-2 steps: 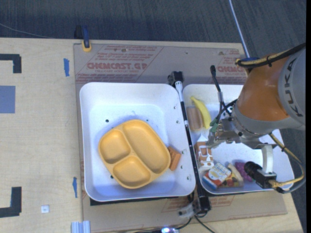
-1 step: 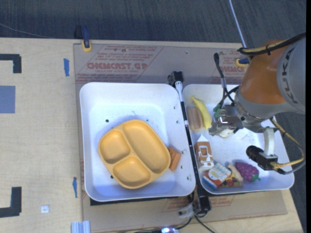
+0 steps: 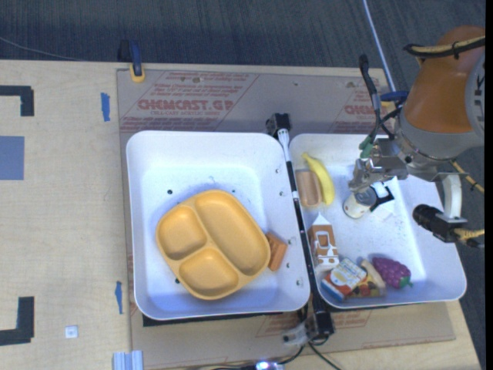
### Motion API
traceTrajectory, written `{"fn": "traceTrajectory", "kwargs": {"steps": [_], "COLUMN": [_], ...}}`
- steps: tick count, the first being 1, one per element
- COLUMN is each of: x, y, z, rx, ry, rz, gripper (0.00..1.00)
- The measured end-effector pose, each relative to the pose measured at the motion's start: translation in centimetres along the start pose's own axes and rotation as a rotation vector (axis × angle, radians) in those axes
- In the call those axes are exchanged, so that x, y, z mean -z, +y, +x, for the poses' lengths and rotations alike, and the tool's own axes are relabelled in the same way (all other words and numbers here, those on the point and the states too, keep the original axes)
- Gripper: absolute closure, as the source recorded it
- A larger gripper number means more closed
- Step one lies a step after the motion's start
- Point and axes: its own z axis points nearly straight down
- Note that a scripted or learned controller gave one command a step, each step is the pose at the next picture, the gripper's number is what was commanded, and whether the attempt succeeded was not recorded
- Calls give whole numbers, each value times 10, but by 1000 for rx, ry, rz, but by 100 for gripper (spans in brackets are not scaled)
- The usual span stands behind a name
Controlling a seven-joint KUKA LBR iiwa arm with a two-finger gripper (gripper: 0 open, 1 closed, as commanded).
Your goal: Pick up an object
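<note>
The clear sheet lying under both bins carries red print along its far edge, upside-down from this view; it appears to read "CHEMCAST GP" near the far left corner. The same print repeats, cut short by the arm, near the far right corner. Small packets at the near edge of the right bin bear printing too small to read.

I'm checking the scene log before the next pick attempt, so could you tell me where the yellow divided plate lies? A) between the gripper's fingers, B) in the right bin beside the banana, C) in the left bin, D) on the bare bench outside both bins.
C: the yellow divided plate rests on the floor of the left bin, while the banana lies in the right bin.
</note>
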Motion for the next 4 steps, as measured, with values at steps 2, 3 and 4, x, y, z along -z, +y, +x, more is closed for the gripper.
{"fn": "traceTrajectory", "kwargs": {"steps": [2, 3, 4], "x": [-18, -46, -46], "y": [-75, 2, 72], "z": [58, 40, -9], "rx": [0, 0, -1], "ry": [1, 0, 0], "rz": [3, 0, 0], "gripper": [100, 100, 100]}}
